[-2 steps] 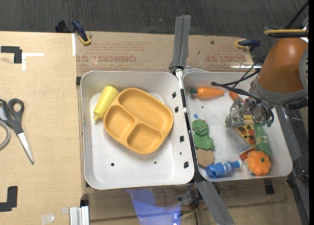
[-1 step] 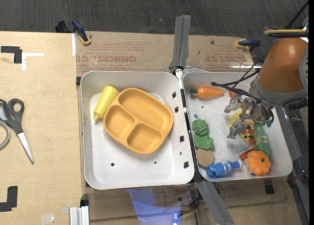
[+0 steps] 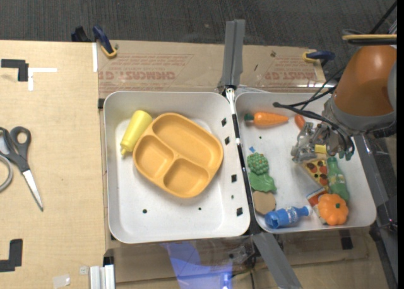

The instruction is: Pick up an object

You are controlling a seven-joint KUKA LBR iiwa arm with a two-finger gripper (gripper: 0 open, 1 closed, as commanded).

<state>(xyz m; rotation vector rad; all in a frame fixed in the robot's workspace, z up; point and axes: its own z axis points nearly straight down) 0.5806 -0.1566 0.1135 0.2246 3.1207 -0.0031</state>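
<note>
The end effector sits low in the right bin; its grip state cannot be determined. The pizza slice lies immediately on its near side, long axis running near-right.

Two bins sit side by side on the tabletop. In the left bin a divided plate lies at centre, a bottle touching it at ten o'clock. In the right bin, a carrot lies at eleven o'clock, broccoli at nine, another bottle at six, a pumpkin at five. Scissors lie far left on the tabletop.
</note>
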